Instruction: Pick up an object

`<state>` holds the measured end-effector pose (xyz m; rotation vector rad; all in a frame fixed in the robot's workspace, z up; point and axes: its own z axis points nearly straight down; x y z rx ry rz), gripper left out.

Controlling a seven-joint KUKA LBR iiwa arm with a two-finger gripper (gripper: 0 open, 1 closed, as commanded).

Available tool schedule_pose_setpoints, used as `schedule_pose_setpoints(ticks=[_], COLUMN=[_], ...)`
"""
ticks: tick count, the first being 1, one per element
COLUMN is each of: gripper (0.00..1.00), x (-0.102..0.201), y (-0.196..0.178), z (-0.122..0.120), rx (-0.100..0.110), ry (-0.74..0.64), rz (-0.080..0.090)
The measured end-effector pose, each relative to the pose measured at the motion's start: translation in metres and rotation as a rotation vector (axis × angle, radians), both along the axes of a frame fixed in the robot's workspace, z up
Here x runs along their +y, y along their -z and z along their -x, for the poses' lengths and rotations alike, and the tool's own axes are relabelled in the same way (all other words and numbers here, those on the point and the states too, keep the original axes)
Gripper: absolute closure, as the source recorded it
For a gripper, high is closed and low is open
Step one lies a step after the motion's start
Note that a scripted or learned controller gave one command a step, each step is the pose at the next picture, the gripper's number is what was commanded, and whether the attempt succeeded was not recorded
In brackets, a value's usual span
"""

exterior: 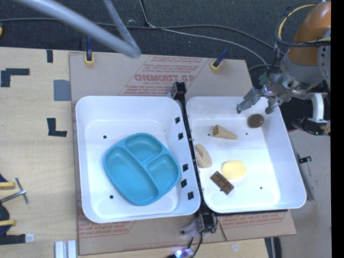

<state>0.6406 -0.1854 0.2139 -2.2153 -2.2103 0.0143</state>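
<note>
Two spread fingers point(258, 103), brown ball point(255, 121) below

bright, even light from overhead; the two white bins point(86, 144) come close to glaring, with soft, short shadows beneath the items. a grey bar point(70, 18) crossing the top left corner is out of focus. overall sharpness is modest.

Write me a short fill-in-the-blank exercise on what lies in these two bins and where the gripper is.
1. The blue divided plate lies in the ____ bin.
2. The gripper hangs over the right bin, near its ____ edge.
3. The round brown object is the item ____ to the gripper.
4. The dark brown bar lies beside the ____ piece.

Missing words: left; far; nearest; yellow
</note>
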Motion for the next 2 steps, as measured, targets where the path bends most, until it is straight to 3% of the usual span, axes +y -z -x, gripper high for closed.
schedule_pose_setpoints(ticks=[1,2], gripper=[0.0,0.0], x=[0.001,-0.002], y=[-0.01,0.034], z=[-0.003,-0.002], rx=[-0.014,-0.011], ry=[-0.004,-0.004], rz=[0.002,0.003])
